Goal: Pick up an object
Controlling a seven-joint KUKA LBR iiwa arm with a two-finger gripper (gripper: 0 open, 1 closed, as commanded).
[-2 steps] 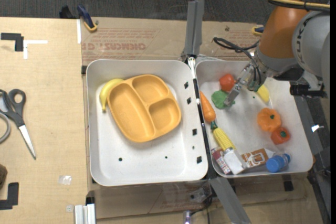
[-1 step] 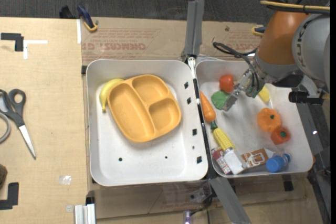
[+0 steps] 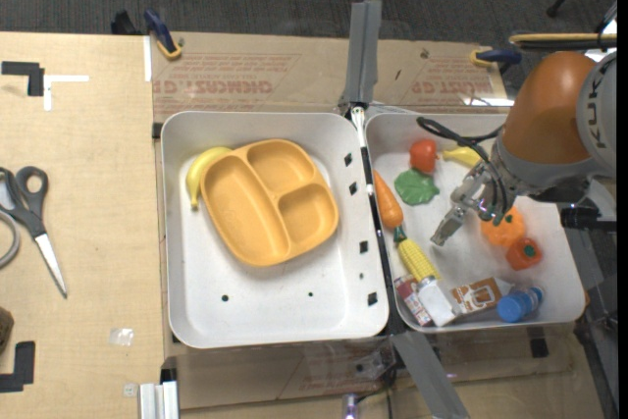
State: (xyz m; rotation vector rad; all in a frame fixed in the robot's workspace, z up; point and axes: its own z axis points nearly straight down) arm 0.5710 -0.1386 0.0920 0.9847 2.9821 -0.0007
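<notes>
Two shallow white plastic bins sit side by side on the pale wooden desk (image 3: 78,231). The left bin (image 3: 196,309) holds a yellow-orange three-compartment plastic plate (image 3: 270,201), with a yellow toy banana (image 3: 203,169) lying against the plate's upper left edge.

The right bin (image 3: 549,309) holds the small toys: a red tomato-like ball (image 3: 423,154), a flat green leafy piece (image 3: 417,188), an orange toy carrot (image 3: 388,199) along the left wall, a yellow corn cob (image 3: 416,259), a red and white packet (image 3: 424,301), a small brown carton (image 3: 478,294), a blue bottle-shaped toy (image 3: 517,305), a red-orange round toy with a green spot (image 3: 524,253), an orange pumpkin-like toy (image 3: 502,231), and a second small yellow banana-like piece (image 3: 461,154).

The grey arm with its orange band (image 3: 551,108) reaches in from the right. Its end effector (image 3: 444,233) hangs over the middle of the right bin, slanting down and left, just left of the orange pumpkin-like toy and above the corn cob. Whether its grip is spread or pressed together cannot be told from here; nothing is seen pinched in it.

On the desk at far left lie grey-handled scissors (image 3: 34,211). A brown cardboard sheet (image 3: 255,78) lies behind the bins.
</notes>
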